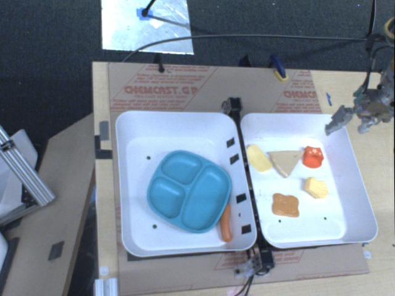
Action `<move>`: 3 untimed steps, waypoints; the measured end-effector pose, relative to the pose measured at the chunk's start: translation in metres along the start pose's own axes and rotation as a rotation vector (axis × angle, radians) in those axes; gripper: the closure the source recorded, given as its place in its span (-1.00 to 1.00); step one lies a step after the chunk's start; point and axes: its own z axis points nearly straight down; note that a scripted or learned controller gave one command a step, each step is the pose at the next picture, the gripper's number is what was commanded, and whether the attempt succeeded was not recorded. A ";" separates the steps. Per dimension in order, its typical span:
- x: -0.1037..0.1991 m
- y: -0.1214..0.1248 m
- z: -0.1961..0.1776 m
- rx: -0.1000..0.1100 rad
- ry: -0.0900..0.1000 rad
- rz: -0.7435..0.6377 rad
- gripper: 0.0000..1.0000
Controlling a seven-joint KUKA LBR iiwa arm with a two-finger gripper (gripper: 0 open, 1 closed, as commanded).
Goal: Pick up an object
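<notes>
The right bin (358,227) holds several toy foods. There is a pale yellow piece (259,158), a tan wedge (285,162), a red strawberry-like piece (313,156), a small yellow chunk (316,188) and an orange-brown piece (286,205). My gripper (352,123) hangs above the bin's far right corner, up and to the right of the red piece. Its two fingers stand apart and nothing is between them.
The left bin (133,165) bears a blue divided plate (189,191) with an orange sausage (226,222) lying beside its right edge. A black divider with clips (241,177) joins the two bins. A cable runs across the back of the bench.
</notes>
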 end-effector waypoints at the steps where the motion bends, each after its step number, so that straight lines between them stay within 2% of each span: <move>1: 0.001 0.002 -0.007 -0.011 -0.002 -0.003 -1.00; 2: 0.000 0.000 0.054 -0.008 -0.002 -0.001 -1.00; 3: 0.003 0.007 0.097 -0.010 -0.002 -0.004 -1.00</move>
